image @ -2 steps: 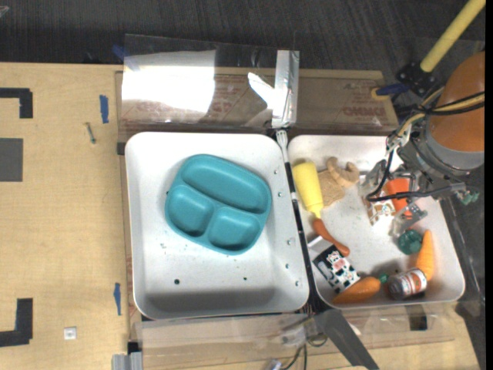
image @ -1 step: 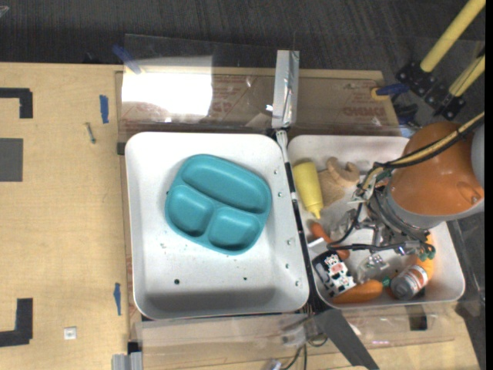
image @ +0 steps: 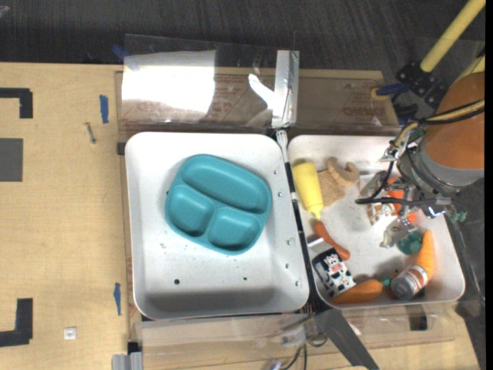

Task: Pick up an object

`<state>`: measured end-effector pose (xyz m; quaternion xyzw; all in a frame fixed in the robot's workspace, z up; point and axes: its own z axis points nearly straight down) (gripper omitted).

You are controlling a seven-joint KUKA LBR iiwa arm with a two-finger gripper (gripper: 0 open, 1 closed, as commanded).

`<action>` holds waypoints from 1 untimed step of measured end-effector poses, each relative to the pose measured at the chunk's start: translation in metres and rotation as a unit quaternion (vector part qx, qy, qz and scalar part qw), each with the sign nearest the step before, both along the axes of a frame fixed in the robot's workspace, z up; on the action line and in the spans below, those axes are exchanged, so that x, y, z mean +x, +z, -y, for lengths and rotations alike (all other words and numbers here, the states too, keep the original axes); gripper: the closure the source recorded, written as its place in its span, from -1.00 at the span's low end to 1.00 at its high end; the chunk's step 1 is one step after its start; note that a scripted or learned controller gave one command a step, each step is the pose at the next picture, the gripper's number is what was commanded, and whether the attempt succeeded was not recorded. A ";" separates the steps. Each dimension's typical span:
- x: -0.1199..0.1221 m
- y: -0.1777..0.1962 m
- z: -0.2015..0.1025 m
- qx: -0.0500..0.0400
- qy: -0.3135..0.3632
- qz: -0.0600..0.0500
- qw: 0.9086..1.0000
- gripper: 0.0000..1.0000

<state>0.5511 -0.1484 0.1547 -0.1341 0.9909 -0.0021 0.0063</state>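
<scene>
The right bin holds several small items. A yellow bottle-like piece lies at its left wall, with a tan chunk beside it. An orange-red sausage shape lies toward the middle. A black-and-white printed card sits at the front left, an orange carrot lies along the front, a second carrot is at the right, and a small grey-capped bottle sits near it. My gripper hangs low over the bin's right half, just above small orange and green pieces.
The left bin holds a teal divided plate. The arm's orange band and cables crowd the right bin's back right corner. Clear plastic sheeting stands behind both bins. Wooden bench surface extends to the left.
</scene>
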 end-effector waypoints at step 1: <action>-0.043 -0.059 -0.026 0.002 -0.066 -0.002 0.998 -1.00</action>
